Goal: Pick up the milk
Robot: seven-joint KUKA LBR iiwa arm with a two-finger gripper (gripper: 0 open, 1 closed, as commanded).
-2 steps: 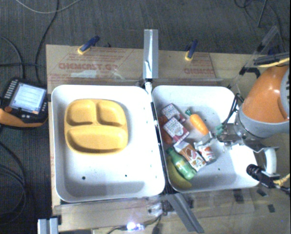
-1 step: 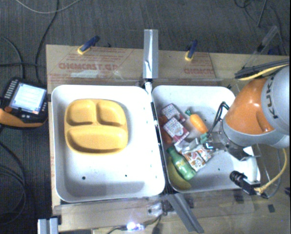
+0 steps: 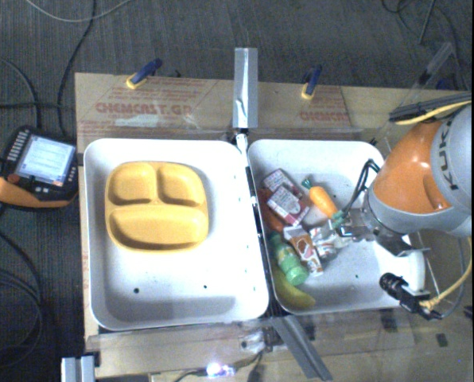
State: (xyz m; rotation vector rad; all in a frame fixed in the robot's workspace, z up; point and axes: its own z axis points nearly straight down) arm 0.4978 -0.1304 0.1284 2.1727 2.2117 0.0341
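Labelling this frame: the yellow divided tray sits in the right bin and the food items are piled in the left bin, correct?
Not quite, the bins are swapped. The camera view shows the yellow divided tray in the left bin and the food items piled in the right bin.

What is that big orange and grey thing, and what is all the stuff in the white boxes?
That is a robot arm. It reaches in from the right, and a camera above the bench looks down on it. Its job is to pick up the milk. At its end is a gripper, a hand with two fingers, low over a pile of toy food in the right bin. I cannot tell from here if it holds anything. In the pile are small cartons, a carrot, a green bottle and a banana. The left bin holds a yellow tray with sections. The gadget with a screen on the floor is a controller.
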